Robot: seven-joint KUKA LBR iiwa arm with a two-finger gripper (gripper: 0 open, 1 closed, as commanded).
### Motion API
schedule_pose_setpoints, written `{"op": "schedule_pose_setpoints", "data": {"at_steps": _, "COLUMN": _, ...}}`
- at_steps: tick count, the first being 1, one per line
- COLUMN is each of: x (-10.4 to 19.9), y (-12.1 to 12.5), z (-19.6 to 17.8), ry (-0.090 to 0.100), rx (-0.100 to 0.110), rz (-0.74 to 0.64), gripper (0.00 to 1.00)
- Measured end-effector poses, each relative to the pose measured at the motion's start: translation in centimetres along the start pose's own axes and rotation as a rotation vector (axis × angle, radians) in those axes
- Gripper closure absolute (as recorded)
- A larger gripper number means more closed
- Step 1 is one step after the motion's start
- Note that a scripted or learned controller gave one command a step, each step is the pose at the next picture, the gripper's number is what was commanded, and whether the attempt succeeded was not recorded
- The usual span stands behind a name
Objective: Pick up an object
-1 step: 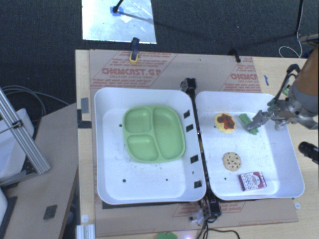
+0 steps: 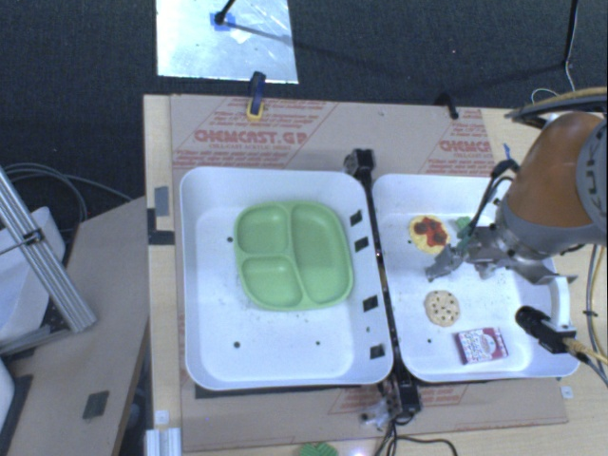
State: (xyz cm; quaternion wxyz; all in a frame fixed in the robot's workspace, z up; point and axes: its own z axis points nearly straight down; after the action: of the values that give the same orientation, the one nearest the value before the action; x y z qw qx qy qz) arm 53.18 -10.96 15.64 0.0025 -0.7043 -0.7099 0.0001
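The grey arm with its orange band reaches in over the right shallow white bin (image 2: 399, 255), and its two-finger gripper (image 2: 445, 266) hangs low above that bin's middle. Whether it is released or clenched cannot be told from this slanted view, because the metal parts at the tip blur together; nothing is seen held in it.

Three candidate objects lie in the right bin. A small yellow disc with a red topping, like a toy pizza (image 2: 428, 233), sits toward the bin's far edge, just beside the gripper's tip. A round tan cookie with dark specks (image 2: 442, 307) lies closer to the near edge, a little below the gripper. A small red and white rectangular packet (image 2: 481, 346) rests near the bin's near right corner, apart from the other two. A bit of green (image 2: 463, 224) shows beside the toy pizza, too hidden by the arm to identify.

The left shallow white bin (image 2: 204, 255) carries a pale green divided plastic tray (image 2: 289, 256) at its centre.

As a judgement, the pick is not yet done: every object rests on the bin floor. The approach looks well advanced, with the toy pizza or the cookie the likeliest target; closing, lifting and carrying remain.
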Motion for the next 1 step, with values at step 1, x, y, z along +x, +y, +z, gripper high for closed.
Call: {"op": "schedule_pose_setpoints", "data": {"at_steps": 1, "x": 0.60, "y": -4.66, "z": 7.53, "ry": -0.002, "rx": -0.002, "rz": 0.007, "gripper": 0.00}}
